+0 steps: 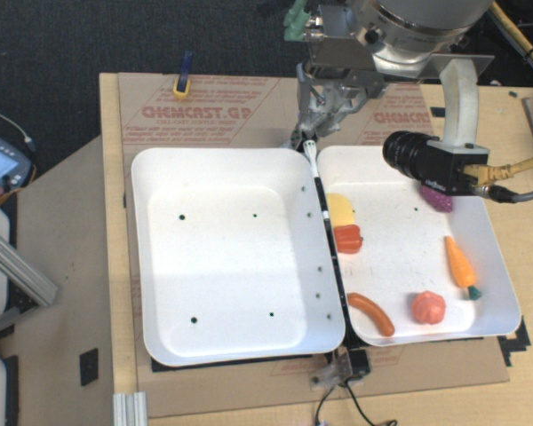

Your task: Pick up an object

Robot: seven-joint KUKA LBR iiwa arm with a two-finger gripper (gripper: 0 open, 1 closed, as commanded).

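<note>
Hand: metal two-finger hand (313, 130) at 12 o'clock, tips low by the bins' shared back corner; clenched or released, I cannot tell.
Arm: grey arm with orange band (417, 7) leans in from 1 o'clock, wrist pointing down.
Objects: in the right white bin (506, 313), orange toy carrot (459, 264) at 3 o'clock, red toy pepper (347, 238) beside the divider.

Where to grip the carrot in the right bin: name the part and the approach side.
Grip the carrot at mid-body, coming straight down, fingers closing across its narrow width. It lies flat, alone, long axis running from the bin's far side toward the near rim, green tip nearest. The gripper sits at the bins' far edge.
</note>
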